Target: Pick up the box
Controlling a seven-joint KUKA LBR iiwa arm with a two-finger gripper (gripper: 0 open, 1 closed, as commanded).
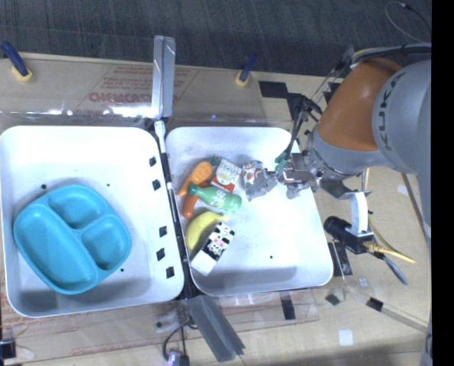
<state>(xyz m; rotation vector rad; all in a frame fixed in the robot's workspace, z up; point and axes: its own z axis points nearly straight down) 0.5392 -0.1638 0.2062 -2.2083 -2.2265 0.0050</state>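
Camera view: gripper (266, 180) hangs over the right bin (303, 269), beside the box (226, 174); finger spacing cannot be told.

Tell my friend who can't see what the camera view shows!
A grey robot arm reaches from the right, its gripper low in the right bin, near a small box, carrot, green bottle and banana. The left bin holds a blue divided plate.

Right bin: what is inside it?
The right bin holds a carrot, green bottle, banana, cow-patterned box and small carton. The gripper partly covers a crumpled item.
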